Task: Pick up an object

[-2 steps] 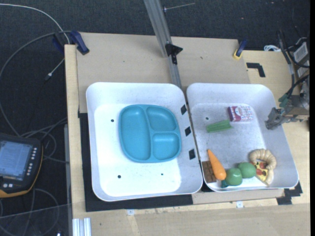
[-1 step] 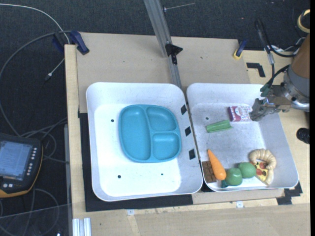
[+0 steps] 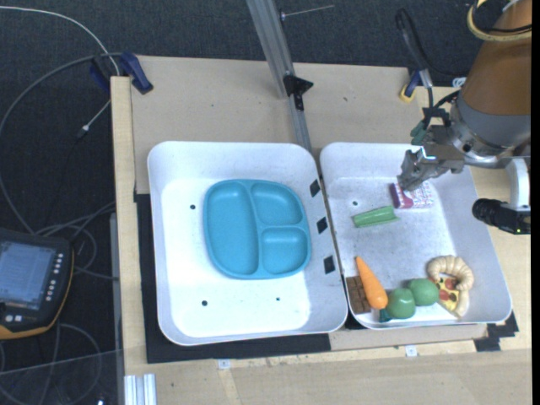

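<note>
My gripper (image 3: 413, 178) hangs over the upper part of the right bin (image 3: 472, 226), its fingertips just above a small purple and white packet (image 3: 410, 197). A green cylinder-shaped piece (image 3: 374, 217) lies just left of and below the packet. Along the bin's near edge lie an orange carrot (image 3: 371, 283), a brown block (image 3: 358, 294), two green round pieces (image 3: 412, 299) and a pale pretzel-like toy with a slice of pizza (image 3: 450, 282). Nothing shows between the fingers.
The left bin (image 3: 169, 226) holds a blue divided plate (image 3: 256, 227). A metal pole (image 3: 272, 32) rises at the back between the bins. The arm's body crosses the right bin's far right corner. Cables and a handheld pendant (image 3: 29, 281) lie off the bench at left.
</note>
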